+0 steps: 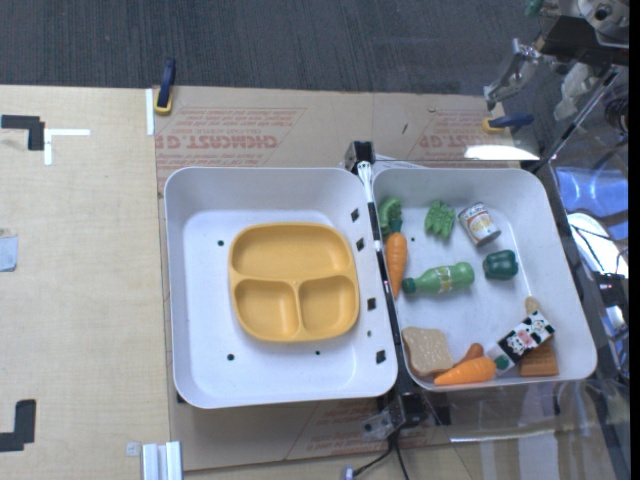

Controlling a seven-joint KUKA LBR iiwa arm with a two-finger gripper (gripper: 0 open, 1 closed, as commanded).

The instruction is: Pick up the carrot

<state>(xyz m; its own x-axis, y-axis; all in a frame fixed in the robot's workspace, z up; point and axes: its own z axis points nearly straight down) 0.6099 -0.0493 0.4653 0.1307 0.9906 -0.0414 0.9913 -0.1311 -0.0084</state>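
**Carrot lies against the bin wall, the tool is far away**

The tool (pixel 510 68) is seen at the top right corner, above the table and well apart from both bins. It is small and partly mixed with cables there, so I cannot tell how it stands.

The carrot (pixel 396 258) lies in the right bin (pixel 555 228), just beside its left wall, with green leaves at the upper end and the point toward the camera. This place is, I think, the main risk: one side of the tool may hit the wall or the hinge between the bins before it closes. The green bottle (pixel 440 280) is very near on the other side, so it could be pushed or pinched by mistake.

A second danger is confusion. Another orange carrot-like piece (pixel 466 371) lies at the lower edge of the same bin, touching the bread slice (pixel 428 350), and a program may choose it instead.

The right bin holds also a leafy green piece (pixel 438 218), a small can (pixel 480 223), a dark green pepper (pixel 499 264) and a cow-pattern carton (pixel 526 338). The left bin (pixel 200 298) holds a yellow divided plate (pixel 294 280), whose three compartments have nothing in them.
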